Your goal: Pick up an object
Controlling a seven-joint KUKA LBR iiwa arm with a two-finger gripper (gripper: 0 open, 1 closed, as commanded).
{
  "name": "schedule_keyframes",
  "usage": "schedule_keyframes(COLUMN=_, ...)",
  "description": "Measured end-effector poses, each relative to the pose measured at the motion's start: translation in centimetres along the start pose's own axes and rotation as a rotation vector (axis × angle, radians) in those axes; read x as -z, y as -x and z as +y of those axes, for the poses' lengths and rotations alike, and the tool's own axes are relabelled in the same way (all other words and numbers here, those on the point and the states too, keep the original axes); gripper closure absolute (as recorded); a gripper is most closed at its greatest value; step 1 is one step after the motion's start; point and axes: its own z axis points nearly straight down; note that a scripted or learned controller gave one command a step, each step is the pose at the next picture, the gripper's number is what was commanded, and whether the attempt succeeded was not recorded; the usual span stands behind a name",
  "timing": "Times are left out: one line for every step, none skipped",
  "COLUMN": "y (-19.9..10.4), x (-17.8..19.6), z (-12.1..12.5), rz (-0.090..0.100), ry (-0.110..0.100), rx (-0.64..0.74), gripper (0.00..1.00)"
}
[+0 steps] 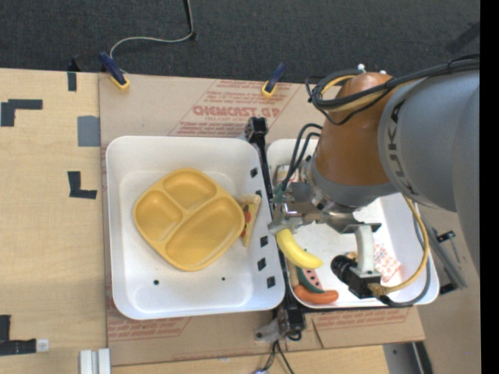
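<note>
My gripper (282,215) hangs low over the left edge of the right bin (405,209), close to the divider between the bins. Just below it, a yellow banana (298,250) lies slanted in the right bin, its upper end close under the gripper; whether they touch I cannot tell. Toward the bin's front lie a red-orange sausage-like toy (318,294) and a small green piece (302,276). The arm's big grey and orange wrist hides much of the right bin.
A yellow three-compartment plate (189,219) fills the middle of the left bin (132,287). A small pale and red item (250,211) lies between the plate and the bin's right wall. A red-printed card (387,261) lies in the right bin.
</note>
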Motion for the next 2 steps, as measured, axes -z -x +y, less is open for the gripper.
schedule_keyframes(y=2.5, x=-0.4, z=0.0, rz=-0.002, ry=0.0, rx=-0.003, gripper=1.0)
schedule_keyframes(y=-0.1, x=0.0, z=0.0, rz=0.0, ry=0.0, rx=0.0, gripper=1.0)
